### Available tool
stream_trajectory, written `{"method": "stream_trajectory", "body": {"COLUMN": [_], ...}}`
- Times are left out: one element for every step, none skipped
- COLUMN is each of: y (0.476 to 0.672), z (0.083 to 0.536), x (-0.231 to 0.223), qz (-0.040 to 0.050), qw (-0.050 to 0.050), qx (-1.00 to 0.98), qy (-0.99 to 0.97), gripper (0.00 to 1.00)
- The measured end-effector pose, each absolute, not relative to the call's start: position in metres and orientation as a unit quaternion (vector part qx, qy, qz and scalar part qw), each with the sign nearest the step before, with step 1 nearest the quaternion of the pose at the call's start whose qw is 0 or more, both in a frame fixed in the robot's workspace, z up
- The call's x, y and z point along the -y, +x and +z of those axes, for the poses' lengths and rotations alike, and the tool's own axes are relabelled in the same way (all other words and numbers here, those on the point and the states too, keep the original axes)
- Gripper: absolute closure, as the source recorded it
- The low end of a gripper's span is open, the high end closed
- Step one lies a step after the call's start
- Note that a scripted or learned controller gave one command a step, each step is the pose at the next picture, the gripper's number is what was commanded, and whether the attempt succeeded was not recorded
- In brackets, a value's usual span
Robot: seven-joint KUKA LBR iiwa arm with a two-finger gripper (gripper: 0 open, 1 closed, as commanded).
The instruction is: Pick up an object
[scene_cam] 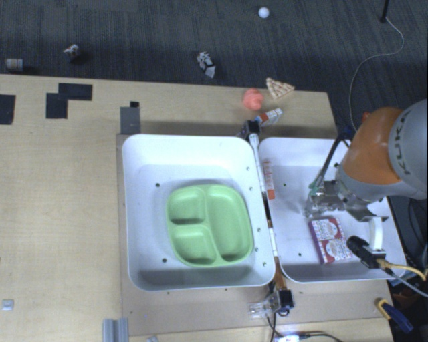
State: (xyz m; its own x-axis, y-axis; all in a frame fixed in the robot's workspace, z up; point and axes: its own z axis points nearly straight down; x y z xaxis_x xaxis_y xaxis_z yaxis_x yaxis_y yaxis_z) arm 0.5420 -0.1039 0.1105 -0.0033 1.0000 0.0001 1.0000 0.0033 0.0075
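Beside the claw [319, 204], seemingly apart, lies a red-and-white packet [330, 240].

A green sectioned plate [209, 224] lies in the left white bin [140, 200]; on the bench [60, 200] beyond the bins sit a pink ball [253, 99] and, just beside it, a wedge-shaped toy [279, 88]; a small white ball [263, 12] rests on the dark floor [147, 33].

Two white bins [134, 220]; one green tray [208, 224], left bin; one red packet [329, 239], right bin; one pink ball [253, 99], upper bench.
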Motion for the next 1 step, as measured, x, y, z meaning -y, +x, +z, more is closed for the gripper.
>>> {"method": "stream_trajectory", "body": {"y": [0.5326], "z": [0.1383], "x": [0.2072], "qz": [0.0005], "qw": [0.002], "qx": [-0.707], "qy": [0.707], "gripper": [1.0]}}
